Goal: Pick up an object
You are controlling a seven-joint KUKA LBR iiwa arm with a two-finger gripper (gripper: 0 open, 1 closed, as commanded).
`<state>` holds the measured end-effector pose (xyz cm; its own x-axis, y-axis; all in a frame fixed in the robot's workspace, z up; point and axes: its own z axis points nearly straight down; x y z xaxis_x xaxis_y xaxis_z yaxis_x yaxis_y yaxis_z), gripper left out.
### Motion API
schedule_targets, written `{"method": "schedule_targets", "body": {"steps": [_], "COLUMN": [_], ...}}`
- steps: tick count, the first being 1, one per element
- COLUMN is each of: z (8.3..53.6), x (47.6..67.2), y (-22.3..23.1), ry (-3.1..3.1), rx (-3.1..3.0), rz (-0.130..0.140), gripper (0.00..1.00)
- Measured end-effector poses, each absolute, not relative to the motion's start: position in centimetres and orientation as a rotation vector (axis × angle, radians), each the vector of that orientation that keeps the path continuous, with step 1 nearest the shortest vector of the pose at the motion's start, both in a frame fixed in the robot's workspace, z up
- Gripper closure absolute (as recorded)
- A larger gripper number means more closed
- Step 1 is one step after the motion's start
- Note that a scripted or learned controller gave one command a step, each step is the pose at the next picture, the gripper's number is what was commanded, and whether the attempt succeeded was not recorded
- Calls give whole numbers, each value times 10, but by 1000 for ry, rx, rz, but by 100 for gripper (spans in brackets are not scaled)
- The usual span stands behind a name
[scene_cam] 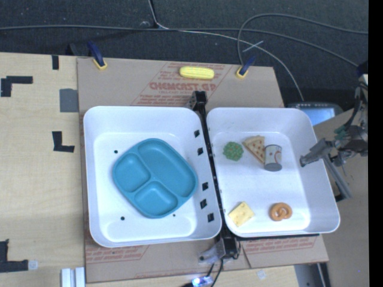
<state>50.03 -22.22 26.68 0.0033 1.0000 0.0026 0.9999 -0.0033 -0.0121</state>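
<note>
The gripper point(311, 155) hangs over the right bin's point(299, 226) right rim. Just left of it stands a can point(273, 158), then a wedge point(255, 147) and a broccoli piece point(233, 151); farther left, a tray point(154, 177) lies in the left bin point(102, 220).

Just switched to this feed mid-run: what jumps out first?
The blue divided tray in the left bin is the boldest thing in view. The right bin holds small items: broccoli, a wedge and a can toward the back, a cheese block and a pretzel in front. The gripper hangs at that bin's right rim.
</note>
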Motion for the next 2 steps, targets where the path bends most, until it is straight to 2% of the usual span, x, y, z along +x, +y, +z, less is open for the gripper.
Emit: {"method": "schedule_targets", "body": {"steps": [1, 2], "z": [273, 213], "x": [503, 510], "y": [-222, -218], "ry": [-2222, -2219], "rx": [-2220, -2216], "rz": [2, 6], "gripper": [0, 0]}}
